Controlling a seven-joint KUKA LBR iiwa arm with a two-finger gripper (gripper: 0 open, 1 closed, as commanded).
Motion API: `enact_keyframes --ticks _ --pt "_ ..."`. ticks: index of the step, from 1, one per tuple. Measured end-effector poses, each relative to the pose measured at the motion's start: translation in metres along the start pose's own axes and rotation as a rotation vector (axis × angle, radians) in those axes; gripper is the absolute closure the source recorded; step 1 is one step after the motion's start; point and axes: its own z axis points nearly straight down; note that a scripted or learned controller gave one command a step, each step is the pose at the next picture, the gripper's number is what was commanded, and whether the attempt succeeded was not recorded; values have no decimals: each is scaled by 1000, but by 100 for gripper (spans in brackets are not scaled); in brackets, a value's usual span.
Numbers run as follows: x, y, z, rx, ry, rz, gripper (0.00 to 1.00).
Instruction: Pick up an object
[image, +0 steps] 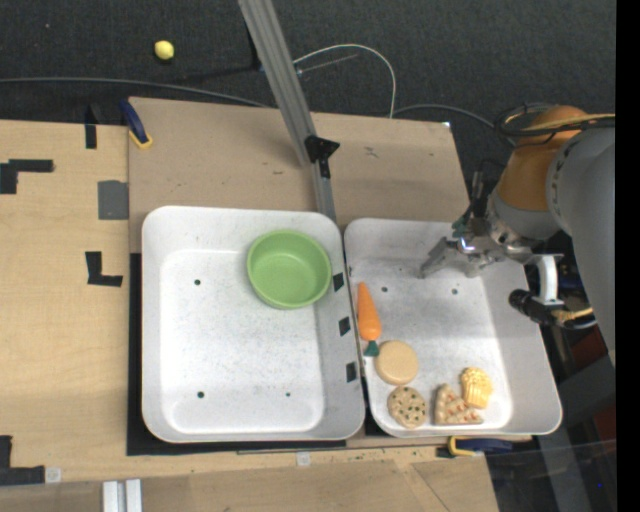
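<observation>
In the right bin (445, 320) several toy foods lie toward the front: an orange carrot (369, 314) by the left wall, a tan round bun (397, 362), a chocolate-chip cookie (407, 406), a reddish waffle piece (452, 408) and a yellow corn piece (476, 386). A green bowl (289, 268) sits upright at the back of the left bin (220, 350). My gripper (453, 262) hangs over the back of the right bin, well behind the foods. Its fingers are spread open with nothing between them.
A slanted metal pole (290, 90) rises behind the bins' shared wall. Cables run across the dark floor at the back, where a small yellow ball (164, 49) lies. A blue clamp (135, 122) grips the bench's back left corner.
</observation>
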Motion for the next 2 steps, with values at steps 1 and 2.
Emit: enact_keyframes --ticks 1,2 --pt "1 1 -14 -3 0 -1 100" --pt "-2 -1 -57 -6 1 2 100"
